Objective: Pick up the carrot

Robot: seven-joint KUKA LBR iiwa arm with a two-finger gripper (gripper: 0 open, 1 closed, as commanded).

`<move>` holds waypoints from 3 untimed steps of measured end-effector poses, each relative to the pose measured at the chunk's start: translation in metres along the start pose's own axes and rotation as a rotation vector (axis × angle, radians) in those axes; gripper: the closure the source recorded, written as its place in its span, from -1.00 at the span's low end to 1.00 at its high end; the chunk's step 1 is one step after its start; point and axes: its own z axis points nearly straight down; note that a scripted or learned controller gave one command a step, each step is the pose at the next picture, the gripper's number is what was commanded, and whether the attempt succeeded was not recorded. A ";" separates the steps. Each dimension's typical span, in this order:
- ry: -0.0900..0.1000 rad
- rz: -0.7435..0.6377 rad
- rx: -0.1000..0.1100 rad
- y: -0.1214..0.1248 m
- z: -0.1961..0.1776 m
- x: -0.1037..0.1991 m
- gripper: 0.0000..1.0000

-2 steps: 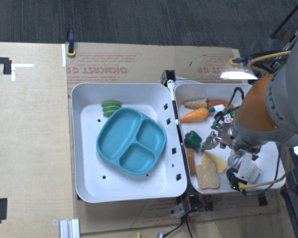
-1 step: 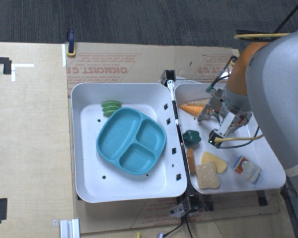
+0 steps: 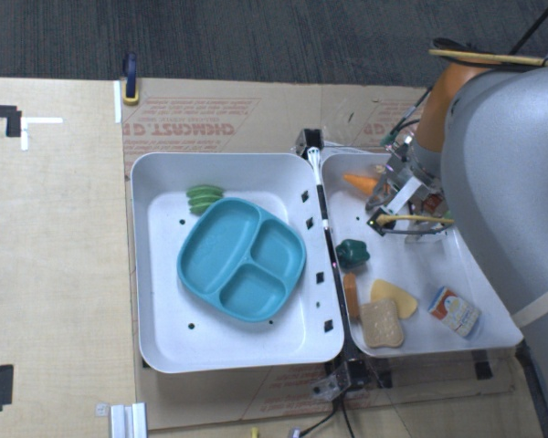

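Observation:
The orange carrot (image 3: 358,182) lies near the back left of the right bin (image 3: 493,331), pointing left toward the divider. My gripper (image 3: 389,179) hangs low over the back of that bin, right beside the carrot's thicker right end. The wrist and arm hide where that end meets the gripper, so I cannot tell whether they touch.
In the right bin lie a dark green vegetable (image 3: 353,254), a sausage (image 3: 350,296), a bread slice (image 3: 382,324), a yellow wedge (image 3: 395,297) and a small carton (image 3: 454,311). The left bin (image 3: 155,336) holds a blue divided plate (image 3: 242,258) and a green pod (image 3: 204,197).

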 end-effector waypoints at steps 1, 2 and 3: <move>0.003 -0.009 -0.016 0.002 -0.009 0.001 1.00; 0.019 0.089 -0.028 -0.055 0.000 -0.063 1.00; 0.020 0.090 -0.029 -0.055 -0.001 -0.063 -1.00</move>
